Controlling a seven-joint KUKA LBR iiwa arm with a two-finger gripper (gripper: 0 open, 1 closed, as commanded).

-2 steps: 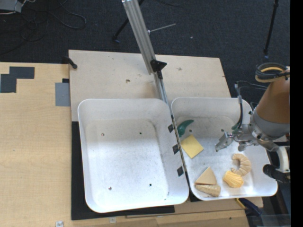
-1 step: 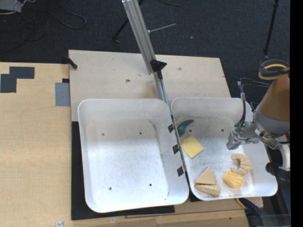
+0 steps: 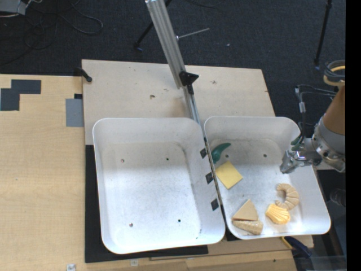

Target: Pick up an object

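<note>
We look down on a bench (image 3: 135, 89) holding two shallow white bins side by side. Nearest us, at the front of the right bin (image 3: 265, 130), lie a tan wedge (image 3: 246, 212) with a pale roll (image 3: 250, 226) touching its front edge, and just to their right a yellow shell (image 3: 277, 214). Just behind the shell sits a curved, ridged croissant (image 3: 288, 195). Further back and toward the bin's left side lies a flat yellow square (image 3: 228, 175), and behind it, close to the dividing wall, a dark green piece (image 3: 219, 148). The left bin (image 3: 107, 131) sits alongside. At the right bin's far right rim we see the claw (image 3: 290, 161), above the floor and apart from every object; we cannot tell how far it is open, and nothing shows in it. A slanted metal rail (image 3: 167, 35) rises behind the bins.
</note>
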